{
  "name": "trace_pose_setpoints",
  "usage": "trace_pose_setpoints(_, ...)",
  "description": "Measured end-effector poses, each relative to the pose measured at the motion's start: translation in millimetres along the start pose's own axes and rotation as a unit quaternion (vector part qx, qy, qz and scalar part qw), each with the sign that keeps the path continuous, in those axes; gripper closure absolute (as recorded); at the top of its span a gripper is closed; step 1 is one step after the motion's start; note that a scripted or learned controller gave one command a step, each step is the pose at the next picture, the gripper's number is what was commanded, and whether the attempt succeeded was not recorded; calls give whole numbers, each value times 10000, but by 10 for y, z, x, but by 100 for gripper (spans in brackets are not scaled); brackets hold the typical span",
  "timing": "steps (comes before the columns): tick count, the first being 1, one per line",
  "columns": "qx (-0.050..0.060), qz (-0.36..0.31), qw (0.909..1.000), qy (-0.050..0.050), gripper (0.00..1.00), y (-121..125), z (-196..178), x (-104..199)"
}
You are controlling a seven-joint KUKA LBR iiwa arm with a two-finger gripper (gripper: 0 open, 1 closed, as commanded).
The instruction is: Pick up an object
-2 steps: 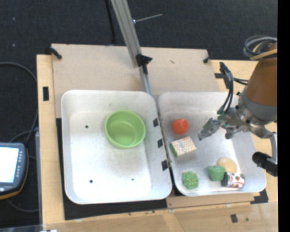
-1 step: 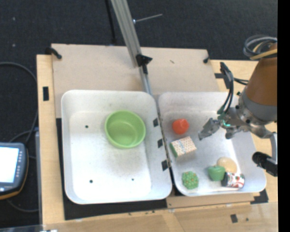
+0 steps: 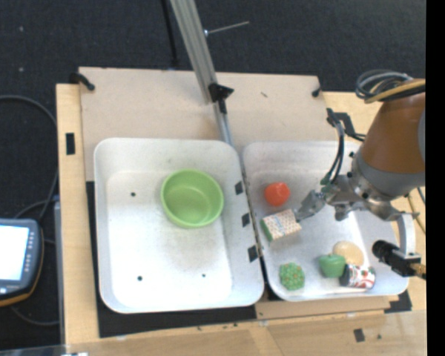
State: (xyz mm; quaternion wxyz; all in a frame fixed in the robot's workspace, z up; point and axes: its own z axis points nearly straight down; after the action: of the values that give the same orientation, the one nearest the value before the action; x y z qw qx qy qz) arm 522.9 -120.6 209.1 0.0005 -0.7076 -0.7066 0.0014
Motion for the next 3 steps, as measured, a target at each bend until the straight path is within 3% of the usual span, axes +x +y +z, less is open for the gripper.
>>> trace_pose_setpoints(2, -26, 11, 10000, -3, 0, 61, 998, 54)
trace_pose_setpoints(3, -61, 35, 10000, -3, 100, 80, 860, 40)
